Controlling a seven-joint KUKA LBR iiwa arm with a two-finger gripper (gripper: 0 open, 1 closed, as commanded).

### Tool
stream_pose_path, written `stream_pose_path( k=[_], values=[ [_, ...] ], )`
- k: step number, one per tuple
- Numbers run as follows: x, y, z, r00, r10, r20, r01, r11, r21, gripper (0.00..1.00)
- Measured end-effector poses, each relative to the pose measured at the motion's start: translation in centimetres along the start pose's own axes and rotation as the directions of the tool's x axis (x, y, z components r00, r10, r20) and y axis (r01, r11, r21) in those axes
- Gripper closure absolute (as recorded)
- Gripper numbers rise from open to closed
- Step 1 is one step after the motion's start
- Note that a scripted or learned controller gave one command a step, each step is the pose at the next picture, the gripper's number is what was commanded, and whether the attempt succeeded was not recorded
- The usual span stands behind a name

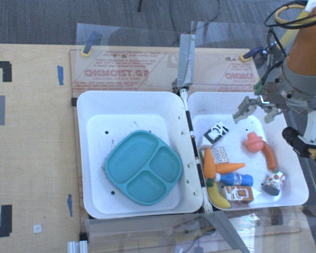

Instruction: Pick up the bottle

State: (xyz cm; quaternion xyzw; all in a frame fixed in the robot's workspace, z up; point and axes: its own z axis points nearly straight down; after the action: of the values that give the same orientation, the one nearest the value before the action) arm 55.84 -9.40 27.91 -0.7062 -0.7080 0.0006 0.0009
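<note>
The bottle [236, 179] lies on its side in the near part of the right bin [300, 196], with its long axis running left to right. Its white cap points left and its blue body extends right. Just on its far side lies an orange carrot [227, 168], also running left to right, and an upright orange piece [208, 164] stands at the bottle's cap end. A banana [217, 195] curves along the near left corner, and a small brown-and-white carton [240, 194] sits just near of the bottle. To the right rest a small red-patterned can [274, 183] and a sausage [269, 156] beside a pink toy [253, 142]. A black-and-white object [216, 133] and a speckled square packet [219, 154] lie farther in.

The gripper [255, 110] hovers over the far right part of the right bin, well apart from the bottle. Its two fingers are spread wide with nothing between them. The arm reaches in from the right, its orange band [305, 49] above the grey wrist.

The left bin [89, 109] holds a teal divided plate [143, 167].
</note>
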Motion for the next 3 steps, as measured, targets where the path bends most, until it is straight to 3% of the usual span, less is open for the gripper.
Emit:
stream_pose_path(
  k=[1, 2, 3],
  values=[
    [2.0, -6.7, 8.4, 0.984, 0.178, 0.0, -0.178, 0.984, 0.001, 0.0],
    [-3.1, -7.6, 17.4, 0.933, 0.359, 0.003, -0.359, 0.933, -0.016, 0.0],
    [-2.0, -7.7, 19.1, 0.775, 0.632, -0.003, -0.632, 0.775, -0.012, 0.0]
  ],
)
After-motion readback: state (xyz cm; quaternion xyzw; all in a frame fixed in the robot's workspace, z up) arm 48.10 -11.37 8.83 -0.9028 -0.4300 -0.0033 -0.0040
